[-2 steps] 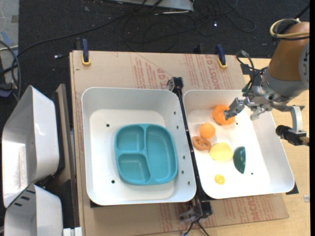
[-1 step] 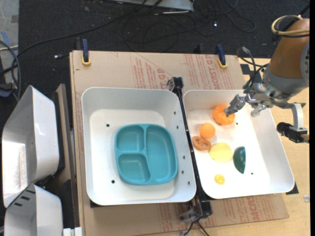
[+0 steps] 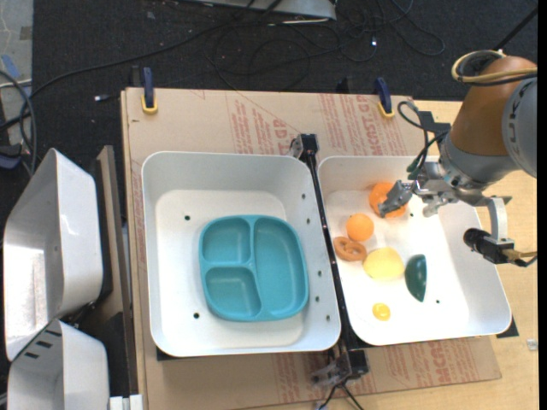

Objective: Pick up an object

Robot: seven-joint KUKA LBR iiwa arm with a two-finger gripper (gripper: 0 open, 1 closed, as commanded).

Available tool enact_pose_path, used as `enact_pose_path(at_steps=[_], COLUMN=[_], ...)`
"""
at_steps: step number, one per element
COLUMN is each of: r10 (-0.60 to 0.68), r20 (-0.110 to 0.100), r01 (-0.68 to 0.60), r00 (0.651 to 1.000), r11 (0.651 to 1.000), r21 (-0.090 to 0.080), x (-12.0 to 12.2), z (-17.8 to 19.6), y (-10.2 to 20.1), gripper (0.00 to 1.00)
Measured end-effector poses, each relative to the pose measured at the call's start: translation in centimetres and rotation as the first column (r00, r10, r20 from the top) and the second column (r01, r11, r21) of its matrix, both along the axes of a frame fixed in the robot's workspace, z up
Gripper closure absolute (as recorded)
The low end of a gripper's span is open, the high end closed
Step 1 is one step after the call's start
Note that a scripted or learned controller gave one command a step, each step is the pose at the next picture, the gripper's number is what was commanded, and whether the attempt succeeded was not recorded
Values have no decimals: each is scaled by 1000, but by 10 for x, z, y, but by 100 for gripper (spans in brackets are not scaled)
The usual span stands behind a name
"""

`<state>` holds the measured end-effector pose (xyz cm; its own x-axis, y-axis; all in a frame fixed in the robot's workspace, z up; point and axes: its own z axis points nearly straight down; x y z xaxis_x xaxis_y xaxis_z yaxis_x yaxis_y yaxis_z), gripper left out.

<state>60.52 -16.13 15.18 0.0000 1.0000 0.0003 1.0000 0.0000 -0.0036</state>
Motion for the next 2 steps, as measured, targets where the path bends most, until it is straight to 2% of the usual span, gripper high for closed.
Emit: enact_pose_path(at_steps=[1,2], r10=[0,0], r20=[-1,6], r01=[0,0], r00=[1000,1000], r11=[1000,1000], r21=[0,-1], x=[-1,1], z=[-54,-40], y=[1,1], gripper=[0,100])
